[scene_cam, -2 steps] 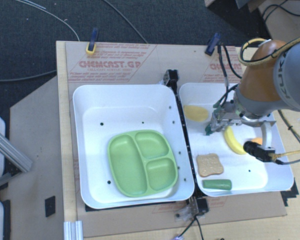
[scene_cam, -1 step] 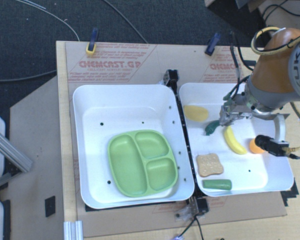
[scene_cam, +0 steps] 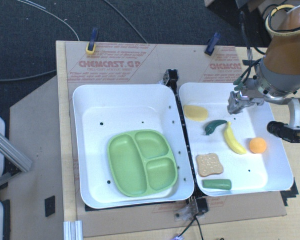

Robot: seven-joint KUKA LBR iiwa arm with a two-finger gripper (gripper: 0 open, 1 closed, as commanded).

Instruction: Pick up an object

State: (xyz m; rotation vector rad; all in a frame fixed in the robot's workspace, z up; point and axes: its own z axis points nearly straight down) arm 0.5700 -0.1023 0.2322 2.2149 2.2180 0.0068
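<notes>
Near the far edge of the right bin (scene_cam: 275, 181), the gripper (scene_cam: 236, 105) hangs above the floor with nothing visibly between its fingers; whether they are spread cannot be judged. The likeliest target, the banana (scene_cam: 234, 139), lies toward the bin's near edge from it, long axis running far-to-near. A dark green piece (scene_cam: 215, 126) touches its far end.

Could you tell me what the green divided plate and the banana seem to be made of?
The green divided plate looks like moulded plastic with a matte finish: one even colour, soft rounded compartment edges, no sharp glare. The banana appears to be a plastic toy, judging by its uniform bright yellow and smooth, unblemished surface, though real fruit cannot be ruled out from here.
</notes>
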